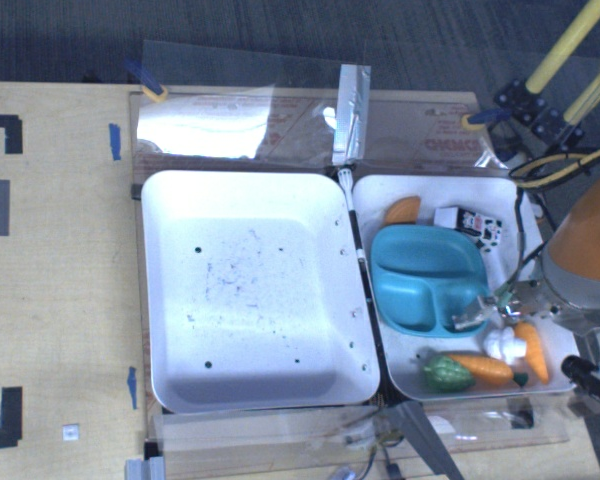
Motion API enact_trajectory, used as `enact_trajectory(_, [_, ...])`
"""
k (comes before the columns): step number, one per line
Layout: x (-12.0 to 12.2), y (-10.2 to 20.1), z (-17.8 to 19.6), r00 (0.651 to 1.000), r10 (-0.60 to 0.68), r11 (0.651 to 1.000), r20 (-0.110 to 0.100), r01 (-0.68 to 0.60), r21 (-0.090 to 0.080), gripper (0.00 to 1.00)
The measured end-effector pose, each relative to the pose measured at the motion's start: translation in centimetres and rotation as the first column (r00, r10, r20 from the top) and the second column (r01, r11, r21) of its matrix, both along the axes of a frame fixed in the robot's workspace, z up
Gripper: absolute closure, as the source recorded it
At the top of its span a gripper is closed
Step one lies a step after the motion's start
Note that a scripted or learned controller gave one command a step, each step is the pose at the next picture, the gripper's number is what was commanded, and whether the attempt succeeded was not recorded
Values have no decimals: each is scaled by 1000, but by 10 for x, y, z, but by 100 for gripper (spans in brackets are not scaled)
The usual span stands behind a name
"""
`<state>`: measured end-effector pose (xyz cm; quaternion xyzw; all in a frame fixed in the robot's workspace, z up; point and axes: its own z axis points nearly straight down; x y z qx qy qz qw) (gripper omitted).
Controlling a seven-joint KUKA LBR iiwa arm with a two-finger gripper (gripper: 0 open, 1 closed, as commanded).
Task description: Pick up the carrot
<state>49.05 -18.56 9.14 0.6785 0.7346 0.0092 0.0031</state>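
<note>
Lying in the right bin (450, 386), front corner: carrot (480, 369), orange body with green top pointing left, just in front of the teal divided dish (425, 278). Gripper (495, 313) sits over the dish's right edge (beside a second orange piece (532, 353)); can't tell its finger state.

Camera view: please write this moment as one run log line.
arm: over right white bin | gripper: beside blue divided plastic dish | orange toy carrot with green top: lying in bin, not held | second orange carrot: near gripper
</note>
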Motion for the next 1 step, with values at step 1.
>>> enact_trajectory(1, [40,39,1,989,145,989,-6,-145,-36,0])
